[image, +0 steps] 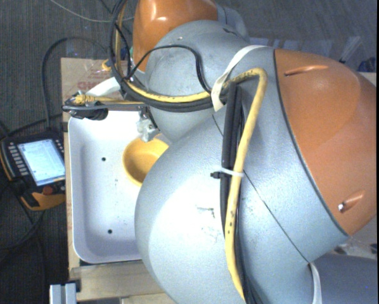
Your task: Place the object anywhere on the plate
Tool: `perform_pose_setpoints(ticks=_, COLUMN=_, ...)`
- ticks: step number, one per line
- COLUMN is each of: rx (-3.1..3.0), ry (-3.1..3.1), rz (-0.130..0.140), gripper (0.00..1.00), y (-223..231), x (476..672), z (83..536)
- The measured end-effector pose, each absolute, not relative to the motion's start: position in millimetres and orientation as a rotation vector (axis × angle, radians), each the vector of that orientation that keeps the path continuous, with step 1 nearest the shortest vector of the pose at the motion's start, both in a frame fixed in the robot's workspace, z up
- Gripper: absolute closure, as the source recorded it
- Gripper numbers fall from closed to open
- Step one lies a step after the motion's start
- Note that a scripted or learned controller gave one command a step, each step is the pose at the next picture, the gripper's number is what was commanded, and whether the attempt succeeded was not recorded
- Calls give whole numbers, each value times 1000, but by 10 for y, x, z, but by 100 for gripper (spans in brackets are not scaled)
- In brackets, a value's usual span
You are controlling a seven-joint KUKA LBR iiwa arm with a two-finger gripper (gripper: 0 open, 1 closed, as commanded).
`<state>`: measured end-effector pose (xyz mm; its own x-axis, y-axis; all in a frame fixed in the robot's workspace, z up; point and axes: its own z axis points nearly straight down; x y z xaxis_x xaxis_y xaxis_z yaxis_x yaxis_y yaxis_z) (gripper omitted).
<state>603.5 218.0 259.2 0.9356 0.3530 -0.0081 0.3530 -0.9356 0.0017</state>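
Observation:
The grey and orange arm (240,144) looms close to the camera and covers most of the view. Behind it a yellow plate (141,159) lies in the white bin (91,189), with only its left part showing past the arm. Whatever lies further right in the bin is hidden by the arm.
A black bar with a yellow cable end (88,106) crosses the bin's top edge. Black and yellow cables (170,97) loop over the arm. A teach pendant with a lit screen (40,163) lies on the dark floor left of the bench.

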Motion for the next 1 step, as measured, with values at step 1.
perform_pose_setpoints(ticks=1, rx=3088, ry=561, rz=-13, gripper=0, y=2173, x=6037, z=2594)
